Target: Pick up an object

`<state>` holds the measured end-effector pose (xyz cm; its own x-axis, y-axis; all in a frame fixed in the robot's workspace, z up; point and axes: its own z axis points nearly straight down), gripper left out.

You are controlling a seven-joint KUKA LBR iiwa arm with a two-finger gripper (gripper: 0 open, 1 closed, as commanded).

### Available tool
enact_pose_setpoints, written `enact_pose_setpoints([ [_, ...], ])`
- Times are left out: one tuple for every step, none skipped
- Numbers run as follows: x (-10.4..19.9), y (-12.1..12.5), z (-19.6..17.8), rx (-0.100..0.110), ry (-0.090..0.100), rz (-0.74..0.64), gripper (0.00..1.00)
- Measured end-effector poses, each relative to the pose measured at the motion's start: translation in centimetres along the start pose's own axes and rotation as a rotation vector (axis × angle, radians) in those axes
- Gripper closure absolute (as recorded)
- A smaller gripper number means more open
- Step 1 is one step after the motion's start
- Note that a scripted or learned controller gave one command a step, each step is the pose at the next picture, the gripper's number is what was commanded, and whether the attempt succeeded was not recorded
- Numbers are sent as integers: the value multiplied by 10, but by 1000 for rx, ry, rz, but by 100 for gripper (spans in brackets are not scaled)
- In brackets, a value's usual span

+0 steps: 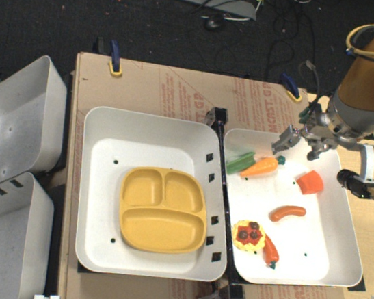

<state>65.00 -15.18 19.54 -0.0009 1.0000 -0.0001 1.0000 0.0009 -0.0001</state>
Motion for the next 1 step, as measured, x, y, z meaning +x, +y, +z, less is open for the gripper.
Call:
enact_pose_setpoints([
  [0, 5, 63, 6, 1, -3, 0],
])
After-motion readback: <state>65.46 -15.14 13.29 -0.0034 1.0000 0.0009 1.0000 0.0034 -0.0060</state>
